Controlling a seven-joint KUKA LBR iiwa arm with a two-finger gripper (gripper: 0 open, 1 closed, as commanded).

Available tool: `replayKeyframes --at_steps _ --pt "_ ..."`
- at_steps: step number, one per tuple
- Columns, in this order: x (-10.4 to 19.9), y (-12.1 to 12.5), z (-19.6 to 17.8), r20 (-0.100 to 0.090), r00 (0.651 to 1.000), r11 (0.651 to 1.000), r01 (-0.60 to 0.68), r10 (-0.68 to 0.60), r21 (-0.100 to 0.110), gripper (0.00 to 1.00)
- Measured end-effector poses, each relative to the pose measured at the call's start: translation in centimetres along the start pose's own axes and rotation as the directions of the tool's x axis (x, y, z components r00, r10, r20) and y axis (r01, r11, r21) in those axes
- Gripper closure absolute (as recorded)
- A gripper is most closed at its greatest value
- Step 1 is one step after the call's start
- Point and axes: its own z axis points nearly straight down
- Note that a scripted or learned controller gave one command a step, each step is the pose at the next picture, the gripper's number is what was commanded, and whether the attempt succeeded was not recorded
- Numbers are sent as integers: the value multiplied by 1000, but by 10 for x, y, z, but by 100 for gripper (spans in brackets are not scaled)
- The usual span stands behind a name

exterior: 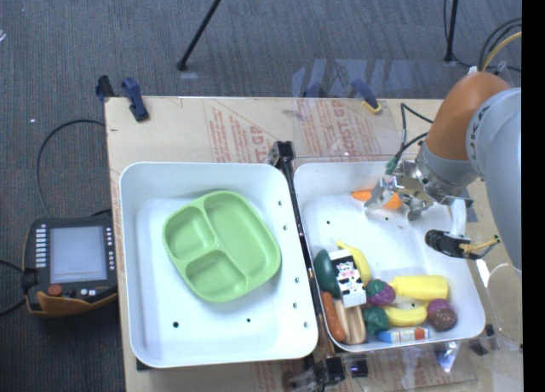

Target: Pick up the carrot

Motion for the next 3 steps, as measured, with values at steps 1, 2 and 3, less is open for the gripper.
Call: replayKeyframes --at_steps 1,2,3 --pt "5 -1 -2 -2 977 977 -214 214 -3 0" --pt "5 -1 -12 0 978 978 -208 208 1 100" --pt "5 -1 -11 0 978 978 -207 207 2 0"
